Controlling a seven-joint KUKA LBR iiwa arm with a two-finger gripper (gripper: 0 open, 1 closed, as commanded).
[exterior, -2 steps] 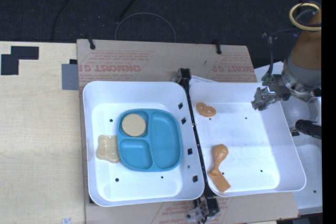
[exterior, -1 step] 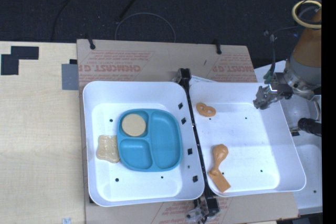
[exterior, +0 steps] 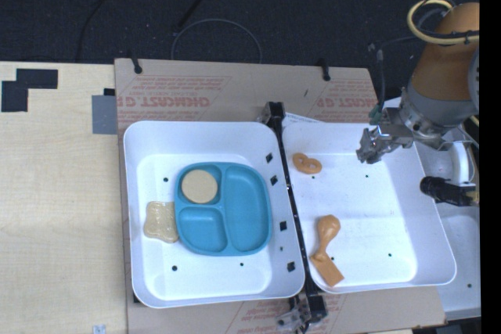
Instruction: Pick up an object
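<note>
A small tan pretzel-shaped piece [exterior: 307,164] lies in the right bin [exterior: 391,262], near the gripper [exterior: 369,149], whose jaws seem empty; whether apart cannot be told. It is probably light, best gripped across its width.

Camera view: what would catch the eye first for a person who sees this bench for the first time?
The blue divided tray in the left bin stands out most, with a round tan piece in one compartment and a pale piece beside it. In the right bin lie a small orange pretzel-like piece and a drumstick-shaped piece; the gripper hovers over that bin's far right corner.
</note>
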